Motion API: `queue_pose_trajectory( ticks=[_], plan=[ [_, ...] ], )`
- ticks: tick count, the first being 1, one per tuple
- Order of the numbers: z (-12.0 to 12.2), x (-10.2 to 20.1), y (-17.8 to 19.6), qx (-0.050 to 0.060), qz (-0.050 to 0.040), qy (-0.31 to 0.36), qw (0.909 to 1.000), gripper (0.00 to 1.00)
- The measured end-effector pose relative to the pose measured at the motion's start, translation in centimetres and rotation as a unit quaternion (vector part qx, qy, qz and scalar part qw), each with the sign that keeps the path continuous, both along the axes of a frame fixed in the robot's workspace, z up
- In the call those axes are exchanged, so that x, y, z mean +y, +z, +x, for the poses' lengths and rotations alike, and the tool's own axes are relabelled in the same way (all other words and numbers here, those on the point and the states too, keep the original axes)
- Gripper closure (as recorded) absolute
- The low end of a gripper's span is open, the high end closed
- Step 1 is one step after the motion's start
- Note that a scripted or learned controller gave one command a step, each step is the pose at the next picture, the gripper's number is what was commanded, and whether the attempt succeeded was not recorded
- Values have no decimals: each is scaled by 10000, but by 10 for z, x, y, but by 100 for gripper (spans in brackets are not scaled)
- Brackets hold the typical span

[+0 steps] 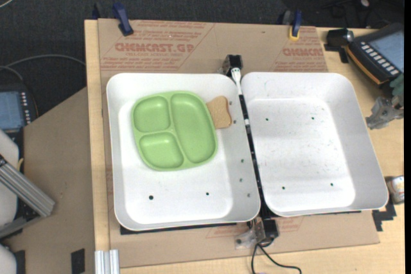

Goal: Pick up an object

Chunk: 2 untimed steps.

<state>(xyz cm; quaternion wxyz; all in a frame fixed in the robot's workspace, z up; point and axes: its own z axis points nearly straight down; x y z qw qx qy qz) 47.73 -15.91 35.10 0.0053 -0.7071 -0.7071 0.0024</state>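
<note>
A green three-compartment plate point(174, 130) lies in the upper part of the left white bin point(180, 202). A small tan flat piece point(220, 112), like a slice of toast, rests against the plate's right rim, near the divide between the two bins.
The right white bin point(308, 138) sits beside the left one on a cardboard-covered bench point(160, 42). Blue and yellow clamps point(122, 17) hold the board's far edge. A tablet-like device point(379, 54) lies at the far right. Cables hang at the front edge point(260, 237).
</note>
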Motion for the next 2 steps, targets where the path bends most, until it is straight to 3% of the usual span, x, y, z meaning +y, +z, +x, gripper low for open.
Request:
queue_pose_trajectory(
  ticks=[1,2],
  plan=[
    [41,-41,101,-126,-58,-7,9999,100],
    [0,-5,13,-6,0,2,10000,100]
  ],
)
